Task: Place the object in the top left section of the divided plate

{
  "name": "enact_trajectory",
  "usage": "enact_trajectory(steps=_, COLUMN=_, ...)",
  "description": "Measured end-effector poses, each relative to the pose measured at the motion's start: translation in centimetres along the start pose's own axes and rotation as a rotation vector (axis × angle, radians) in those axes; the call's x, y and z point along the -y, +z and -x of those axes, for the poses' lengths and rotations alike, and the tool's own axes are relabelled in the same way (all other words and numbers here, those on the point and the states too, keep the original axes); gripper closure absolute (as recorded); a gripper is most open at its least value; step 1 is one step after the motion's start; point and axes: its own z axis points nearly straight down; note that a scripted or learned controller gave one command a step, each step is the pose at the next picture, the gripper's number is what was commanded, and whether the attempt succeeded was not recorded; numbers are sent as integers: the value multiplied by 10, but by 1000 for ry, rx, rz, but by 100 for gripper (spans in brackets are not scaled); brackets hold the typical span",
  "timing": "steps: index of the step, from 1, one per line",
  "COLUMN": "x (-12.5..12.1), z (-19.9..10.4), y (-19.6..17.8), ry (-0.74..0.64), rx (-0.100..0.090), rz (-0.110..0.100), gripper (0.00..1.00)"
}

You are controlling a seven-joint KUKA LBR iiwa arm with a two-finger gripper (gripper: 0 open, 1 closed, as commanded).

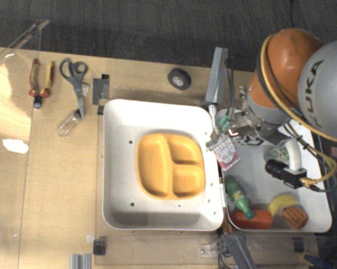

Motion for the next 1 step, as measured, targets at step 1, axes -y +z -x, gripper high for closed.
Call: enact_trajectory(steps=1, x=0, z=0, y=0, ry=0, rx=1, rz=0, gripper=0)
